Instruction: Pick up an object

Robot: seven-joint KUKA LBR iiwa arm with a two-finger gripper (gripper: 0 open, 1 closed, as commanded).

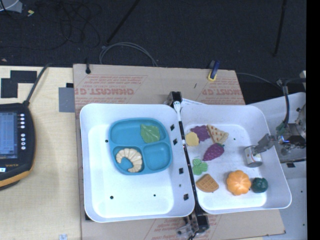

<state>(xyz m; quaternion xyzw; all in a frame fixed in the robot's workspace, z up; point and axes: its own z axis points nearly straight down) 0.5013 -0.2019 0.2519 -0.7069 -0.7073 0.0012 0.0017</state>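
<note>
The round orange plastic fruit (238,182) lies on the floor of the right white bin (270,204), toward its 5 o'clock corner, just beside a small dark green rounded toy (259,185) at its 3 o'clock. It is judged the likeliest pick, being the nearest thing to the gripper (252,157), which hangs over the same bin with nothing between its tips. The fruit lies at about 7 o'clock from the gripper, near but apart. Being round, it has no long axis to line up with.

Whether the jaws are spread or pressed together cannot be told; the grey tip is small and blurred.

Farther out, toward 9 and 10 o'clock of the gripper, sit a purple grape cluster (213,151), a tan waffle wedge (217,133) and a second tan wedge (207,183). The left white bin (95,194) bears a blue divided plastic tray (120,131) holding a cream croissant (129,158) and a green leaf (150,132). The arm (295,144) is cut off at the right.
</note>
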